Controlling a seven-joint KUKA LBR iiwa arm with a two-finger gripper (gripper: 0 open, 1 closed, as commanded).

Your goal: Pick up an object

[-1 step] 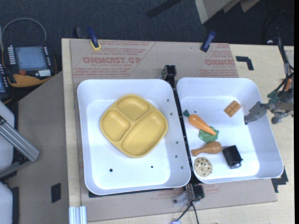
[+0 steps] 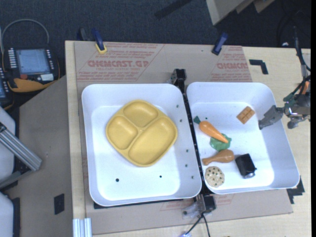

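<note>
The right bin (image 2: 281, 152) holds several small objects. An orange carrot (image 2: 214, 131) lies at its left side, partly over a green leafy piece (image 2: 220, 143). Below them lie a tan drumstick (image 2: 219, 157) and a round speckled cookie (image 2: 214, 176). A black block (image 2: 245, 165) sits near the front, and a small brown block (image 2: 245, 114) lies near the back. My gripper (image 2: 282, 118) hangs over the bin's right rim, open, with nothing between its fingers. It is well to the right of every object.
The left bin (image 2: 98, 177) carries a yellow divided plate (image 2: 141, 132) near its middle. A black divider bar (image 2: 190, 137) runs between the bins. Clamps sit at the board's back edge, and a pendant with a screen (image 2: 30, 63) lies far left.
</note>
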